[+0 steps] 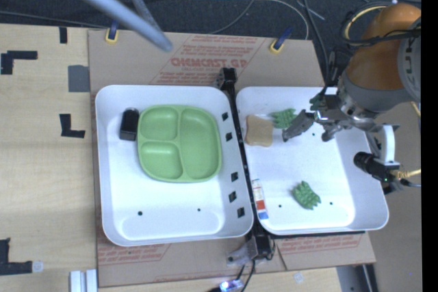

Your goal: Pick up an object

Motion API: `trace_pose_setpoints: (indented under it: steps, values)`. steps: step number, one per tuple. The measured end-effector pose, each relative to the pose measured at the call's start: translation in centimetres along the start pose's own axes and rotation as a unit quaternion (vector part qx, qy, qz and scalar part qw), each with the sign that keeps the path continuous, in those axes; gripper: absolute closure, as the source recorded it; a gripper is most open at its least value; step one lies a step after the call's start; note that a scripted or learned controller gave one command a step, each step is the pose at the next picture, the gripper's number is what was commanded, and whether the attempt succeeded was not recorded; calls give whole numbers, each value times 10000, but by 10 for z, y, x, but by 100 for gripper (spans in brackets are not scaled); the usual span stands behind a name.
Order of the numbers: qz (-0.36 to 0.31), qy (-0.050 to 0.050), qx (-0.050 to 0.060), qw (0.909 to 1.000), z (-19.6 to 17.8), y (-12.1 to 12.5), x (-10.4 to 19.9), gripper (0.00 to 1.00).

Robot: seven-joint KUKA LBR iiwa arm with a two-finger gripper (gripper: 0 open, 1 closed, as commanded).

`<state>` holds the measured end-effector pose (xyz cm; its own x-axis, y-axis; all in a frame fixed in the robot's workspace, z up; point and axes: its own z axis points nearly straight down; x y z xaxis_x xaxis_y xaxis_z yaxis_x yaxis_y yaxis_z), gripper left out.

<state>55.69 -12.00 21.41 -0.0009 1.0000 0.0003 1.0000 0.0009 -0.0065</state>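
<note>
Arm reaches in from the right w/ the orange band up top, grey wrist angled down & left over the right bin (363, 219). Gripper (311, 128) hangs above the bin's upper half, its two dark fingers (295, 126) splayed apart — open, nothing between them. Left finger points toward the tan block (259, 131), which sits near the bin's left wall, just beside it. A green leafy piece (284, 117) lies right by that finger, next to the tan block; can't tell if they touch. A 2nd green toy (306, 195) rests lower in the bin, well apart from the gripper. Small red-white tube (259, 198) along the bin's left edge. Left bin (116, 215) has a green divided plate (181, 143) w/ a black item (129, 124) just beside it on its left. Both bins on the bench (41, 167).
</note>
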Motion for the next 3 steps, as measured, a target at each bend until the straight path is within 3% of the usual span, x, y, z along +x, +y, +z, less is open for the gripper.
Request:
trace_pose_setpoints:
  steps: [2,3]
  values:
    - [2,-1,1,10000,95,0,8,0]
    - [-9,2,-13,10000,83,1,9,100]
